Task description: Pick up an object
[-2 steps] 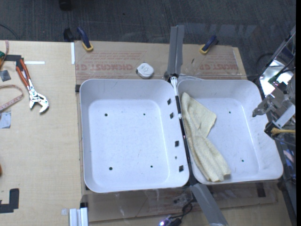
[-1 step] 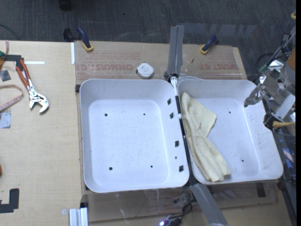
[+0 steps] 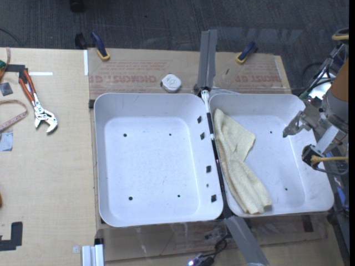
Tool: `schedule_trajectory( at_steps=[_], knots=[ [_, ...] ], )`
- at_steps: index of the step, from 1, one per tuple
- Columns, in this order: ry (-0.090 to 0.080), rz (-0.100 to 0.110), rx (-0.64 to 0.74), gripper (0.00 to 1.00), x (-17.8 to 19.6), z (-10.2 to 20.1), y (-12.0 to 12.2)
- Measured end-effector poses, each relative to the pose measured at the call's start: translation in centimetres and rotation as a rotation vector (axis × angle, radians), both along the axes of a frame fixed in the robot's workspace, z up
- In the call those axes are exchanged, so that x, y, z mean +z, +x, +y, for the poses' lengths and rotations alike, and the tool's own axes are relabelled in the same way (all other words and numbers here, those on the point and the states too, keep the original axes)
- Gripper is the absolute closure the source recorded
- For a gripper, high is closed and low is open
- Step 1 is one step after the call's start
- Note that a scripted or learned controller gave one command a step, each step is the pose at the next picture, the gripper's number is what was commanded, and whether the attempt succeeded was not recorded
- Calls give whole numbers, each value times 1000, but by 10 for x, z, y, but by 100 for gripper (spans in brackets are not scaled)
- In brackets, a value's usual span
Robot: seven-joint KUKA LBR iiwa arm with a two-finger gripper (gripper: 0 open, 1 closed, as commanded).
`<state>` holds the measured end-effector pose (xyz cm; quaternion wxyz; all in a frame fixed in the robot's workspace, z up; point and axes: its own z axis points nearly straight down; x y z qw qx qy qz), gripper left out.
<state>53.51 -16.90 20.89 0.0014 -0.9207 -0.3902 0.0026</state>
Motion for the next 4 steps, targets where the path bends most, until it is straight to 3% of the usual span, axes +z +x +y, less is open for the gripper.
schedule_trajectory(
  at_steps=[1,2,3,4],
  knots=[
    [-1,2,2,100,9,-1,1],
    [-1,2,2,0,8,-1,1],
    [-1,0,-159,0,-21,60,-23],
    [-1,-3,47,0,5,-22,33]
  ],
)
